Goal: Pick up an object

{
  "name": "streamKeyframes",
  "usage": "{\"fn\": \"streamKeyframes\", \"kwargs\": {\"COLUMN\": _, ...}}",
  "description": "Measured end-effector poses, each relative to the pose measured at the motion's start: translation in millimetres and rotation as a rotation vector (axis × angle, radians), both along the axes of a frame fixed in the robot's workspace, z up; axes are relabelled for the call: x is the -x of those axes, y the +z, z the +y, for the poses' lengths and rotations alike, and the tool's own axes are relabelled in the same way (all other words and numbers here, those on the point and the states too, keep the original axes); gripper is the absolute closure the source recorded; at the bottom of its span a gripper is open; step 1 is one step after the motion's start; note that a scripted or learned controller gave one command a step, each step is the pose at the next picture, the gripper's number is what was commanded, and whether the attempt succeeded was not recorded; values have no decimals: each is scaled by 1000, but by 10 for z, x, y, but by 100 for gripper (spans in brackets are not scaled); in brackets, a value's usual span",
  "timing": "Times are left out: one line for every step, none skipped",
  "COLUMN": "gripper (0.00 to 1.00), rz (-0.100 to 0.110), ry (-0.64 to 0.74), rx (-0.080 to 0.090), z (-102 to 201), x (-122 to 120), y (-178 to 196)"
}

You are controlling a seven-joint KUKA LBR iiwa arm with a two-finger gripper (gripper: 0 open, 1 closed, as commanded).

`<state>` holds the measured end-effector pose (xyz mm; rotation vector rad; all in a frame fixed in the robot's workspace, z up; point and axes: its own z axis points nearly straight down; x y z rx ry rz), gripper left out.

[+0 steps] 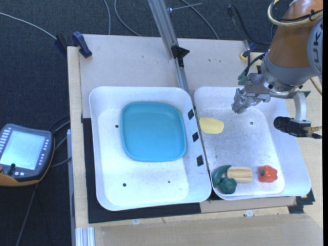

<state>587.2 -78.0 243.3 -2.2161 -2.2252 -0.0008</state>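
Bins sit side by side on the counter (pixel 128 55), and the arm reaches in from the right over the right bin (pixel 287 152). The hand (pixel 240 105) hangs above that bin's far end, over bare white floor, with nothing under it; from here I cannot tell how its grip is set, though nothing is carried.

The candidates all lie in the right bin. A yellow piece (pixel 211 125) rests against the left wall, just beside and nearer than the hand. Along the near wall are a green piece (pixel 224 179), a tan block (pixel 240 174) touching it, and a red pepper-like toy (pixel 267 173) just beside the block. The left bin (pixel 102 137) holds a blue plate (pixel 154 131).

I'd say this is the approach step, with no object chosen by contact yet. The yellow piece looks the easiest target: the hand would need to shift left and toward the near side, then descend squarely over it, minding the bin wall close by.
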Motion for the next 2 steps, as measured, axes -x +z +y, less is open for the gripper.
{"fn": "streamKeyframes", "kwargs": {"gripper": 100, "rz": -1, "ry": 1, "rx": 0, "z": 500, "x": -85, "y": 84}}
{"fn": "streamKeyframes", "kwargs": {"gripper": 100, "rz": -1, "ry": 1, "rx": 0, "z": 998, "x": -226, "y": 95}}
